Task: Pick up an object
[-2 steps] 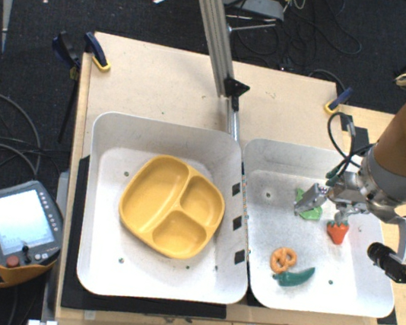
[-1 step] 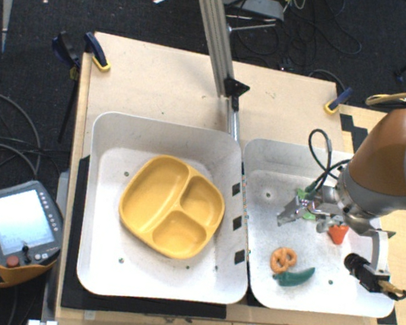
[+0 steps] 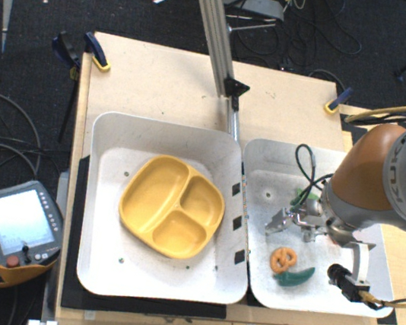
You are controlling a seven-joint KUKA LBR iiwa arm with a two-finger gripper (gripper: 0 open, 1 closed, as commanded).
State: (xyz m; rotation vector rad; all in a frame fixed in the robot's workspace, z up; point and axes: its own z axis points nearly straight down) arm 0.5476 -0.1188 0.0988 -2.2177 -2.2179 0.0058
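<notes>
Hand (image 3: pixel 295 218) hovers in the right bin (image 3: pixel 262 177) — grip state can't be told; orange pretzel (image 3: pixel 284 259) and green piece (image 3: pixel 296 277) lie just below it, apart.

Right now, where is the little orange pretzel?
The orange pretzel lies in the right-hand bin, near its front edge, touching the green toy and just below the gripper.
</notes>
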